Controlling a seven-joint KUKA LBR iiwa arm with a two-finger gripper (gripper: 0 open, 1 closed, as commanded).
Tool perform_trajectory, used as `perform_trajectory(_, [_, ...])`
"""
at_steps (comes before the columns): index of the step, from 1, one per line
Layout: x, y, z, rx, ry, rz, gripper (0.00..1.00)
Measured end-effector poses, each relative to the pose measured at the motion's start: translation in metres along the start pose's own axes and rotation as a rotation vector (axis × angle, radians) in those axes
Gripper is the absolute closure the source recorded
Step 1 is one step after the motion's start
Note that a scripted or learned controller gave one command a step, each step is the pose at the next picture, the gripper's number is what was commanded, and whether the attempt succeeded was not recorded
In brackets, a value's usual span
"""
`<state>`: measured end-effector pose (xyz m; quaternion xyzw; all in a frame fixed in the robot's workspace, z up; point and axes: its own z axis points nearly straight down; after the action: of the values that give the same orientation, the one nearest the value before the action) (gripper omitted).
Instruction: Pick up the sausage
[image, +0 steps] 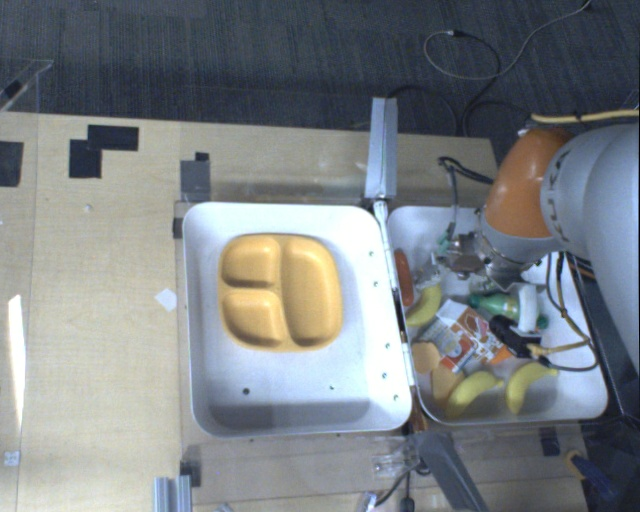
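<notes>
Camera view: sausage (402, 276) noted in right bin (590, 398), along its left wall.
It is seen as a slim reddish-orange link, lying lengthwise, a banana (428, 305) just beside it. The arm (590, 190) is reached in from the right, wrist bent down over the bin's upper middle. The state of the gripper (462, 252) cannot be told. Print on a packet (468, 338) is not legible.
</notes>
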<state>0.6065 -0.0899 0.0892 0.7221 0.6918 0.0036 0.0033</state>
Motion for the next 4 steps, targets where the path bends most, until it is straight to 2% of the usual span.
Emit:
perform_trajectory(1, [-0.009, 0.052, 0.002, 0.001, -0.001, 0.039, 0.0])
perform_trajectory(2, [-0.004, -0.022, -0.001, 0.0, 0.0, 0.045, 0.0])
perform_trajectory(3, [-0.018, -0.053, -0.001, -0.005, 0.0, 0.04, 0.0])
perform_trajectory(4, [-0.016, -0.051, -0.013, -0.011, 0.002, 0.037, 1.0])
